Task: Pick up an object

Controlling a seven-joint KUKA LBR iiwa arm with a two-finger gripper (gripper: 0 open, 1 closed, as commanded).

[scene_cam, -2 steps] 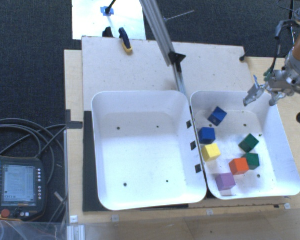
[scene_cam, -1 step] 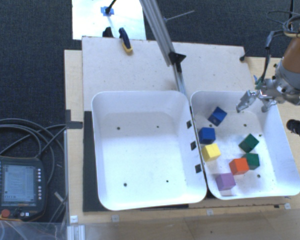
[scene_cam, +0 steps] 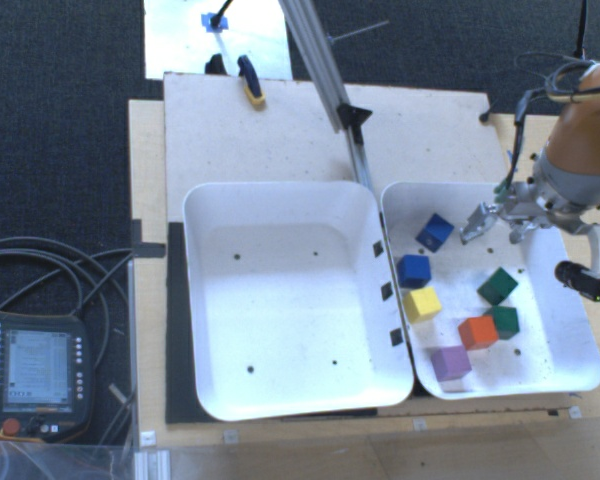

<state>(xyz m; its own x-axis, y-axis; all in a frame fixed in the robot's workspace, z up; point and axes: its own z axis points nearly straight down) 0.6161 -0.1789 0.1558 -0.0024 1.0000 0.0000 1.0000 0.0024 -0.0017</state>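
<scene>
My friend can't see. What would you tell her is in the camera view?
A robot arm's gripper hangs over the right bin, which holds seven coloured blocks. The left bin sits beside it on the bench.
</scene>
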